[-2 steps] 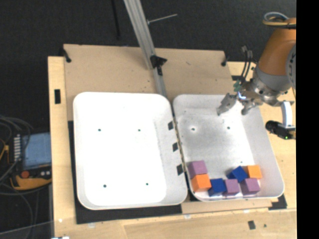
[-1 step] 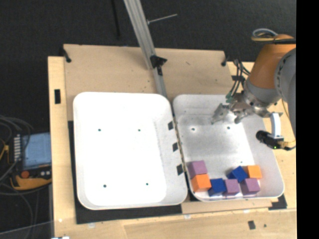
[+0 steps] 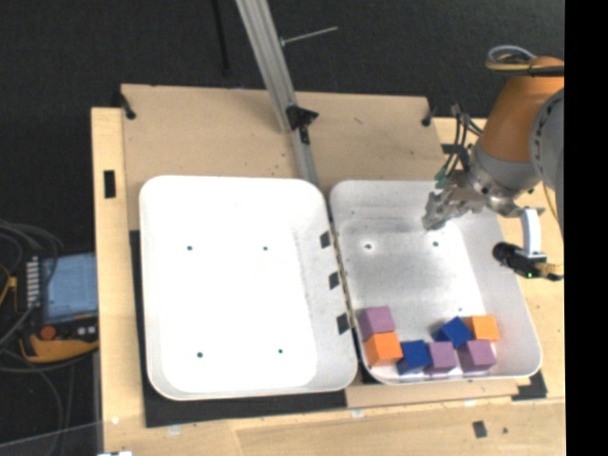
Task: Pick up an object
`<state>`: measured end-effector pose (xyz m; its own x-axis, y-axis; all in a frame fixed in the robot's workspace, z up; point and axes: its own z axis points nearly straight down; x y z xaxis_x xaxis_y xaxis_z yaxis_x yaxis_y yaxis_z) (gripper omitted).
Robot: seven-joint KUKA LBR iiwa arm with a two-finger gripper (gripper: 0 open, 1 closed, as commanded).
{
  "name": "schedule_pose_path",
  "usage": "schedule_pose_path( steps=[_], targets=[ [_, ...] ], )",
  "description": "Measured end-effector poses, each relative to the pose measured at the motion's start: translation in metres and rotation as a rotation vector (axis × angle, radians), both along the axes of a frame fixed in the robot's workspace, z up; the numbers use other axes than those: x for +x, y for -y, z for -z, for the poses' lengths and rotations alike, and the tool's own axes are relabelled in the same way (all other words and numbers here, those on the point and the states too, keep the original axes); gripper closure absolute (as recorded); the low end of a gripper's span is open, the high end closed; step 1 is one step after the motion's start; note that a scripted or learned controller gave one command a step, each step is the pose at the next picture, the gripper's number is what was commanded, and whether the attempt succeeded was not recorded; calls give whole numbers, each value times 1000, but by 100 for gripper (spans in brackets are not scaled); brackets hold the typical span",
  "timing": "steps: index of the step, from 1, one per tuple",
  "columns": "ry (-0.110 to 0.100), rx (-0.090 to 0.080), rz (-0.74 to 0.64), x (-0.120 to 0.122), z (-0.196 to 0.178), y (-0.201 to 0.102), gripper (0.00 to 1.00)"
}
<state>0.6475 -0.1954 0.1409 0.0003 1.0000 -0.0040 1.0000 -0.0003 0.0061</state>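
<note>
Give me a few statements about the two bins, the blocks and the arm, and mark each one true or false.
1. All the blocks lie in the right bin. True.
2. The blocks sit along that bin's far edge. False: they cluster along its near edge, like the orange block.
3. The gripper hangs over the right bin's far part. True.
4. A green block lies among them. False: they are purple, orange and blue, like the blue block.
5. The gripper grips a purple block. False: the purple block lies in the bin.

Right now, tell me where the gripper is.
The gripper hangs over the far part of the right bin, away from the blocks at its near edge.
</note>
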Motion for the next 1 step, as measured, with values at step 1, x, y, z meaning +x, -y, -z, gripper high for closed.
schedule_pose_path(
  steps=[1],
  targets=[
    [3,2,0,2,-65,4,100]
  ],
)
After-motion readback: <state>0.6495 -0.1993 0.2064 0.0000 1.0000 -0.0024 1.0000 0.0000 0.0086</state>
